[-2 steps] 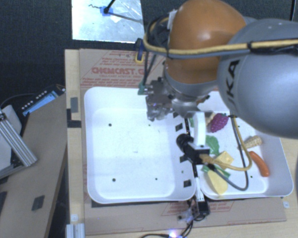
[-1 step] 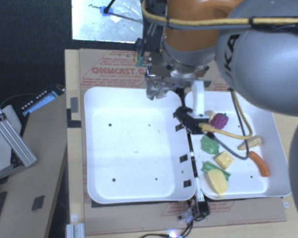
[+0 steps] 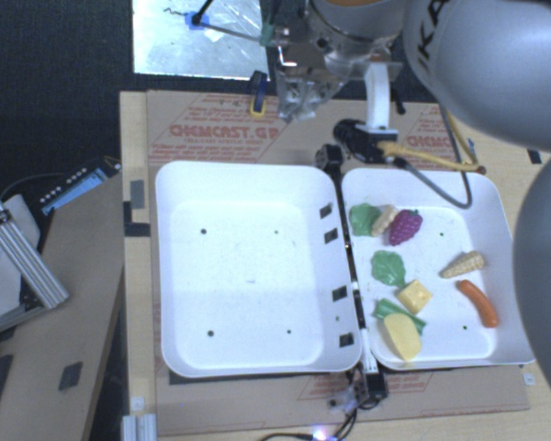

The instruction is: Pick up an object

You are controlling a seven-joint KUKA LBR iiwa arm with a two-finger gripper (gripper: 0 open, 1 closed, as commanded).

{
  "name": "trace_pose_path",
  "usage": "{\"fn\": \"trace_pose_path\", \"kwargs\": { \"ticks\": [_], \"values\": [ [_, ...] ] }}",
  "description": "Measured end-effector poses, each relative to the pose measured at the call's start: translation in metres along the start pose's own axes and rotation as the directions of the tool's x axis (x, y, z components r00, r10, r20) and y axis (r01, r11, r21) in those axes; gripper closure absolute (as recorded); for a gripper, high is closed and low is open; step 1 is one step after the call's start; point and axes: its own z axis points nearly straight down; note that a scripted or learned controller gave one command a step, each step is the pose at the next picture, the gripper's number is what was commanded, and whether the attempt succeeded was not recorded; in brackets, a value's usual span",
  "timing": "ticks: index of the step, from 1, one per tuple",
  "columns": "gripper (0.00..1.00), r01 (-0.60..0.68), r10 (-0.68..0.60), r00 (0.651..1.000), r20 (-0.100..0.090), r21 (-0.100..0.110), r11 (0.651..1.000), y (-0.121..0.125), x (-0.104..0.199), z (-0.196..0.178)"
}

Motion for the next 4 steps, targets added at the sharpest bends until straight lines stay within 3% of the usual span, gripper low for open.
{"fn": "trace_pose_path", "kwargs": {
  "ticks": [1,2,4],
  "values": [
    [1.0,0.001,-0.001,1.0,0.001,0.006,1.0,0.045,0.005,-0.009],
    [1.0,0.003,-0.003,1.0,-0.001,0.007,1.0,0.044,0.042,-0.019],
    [1.0,0.001,-0.001,1.0,0.0,0.007,1.0,0.044,0.058,-0.056]
  ]
}}
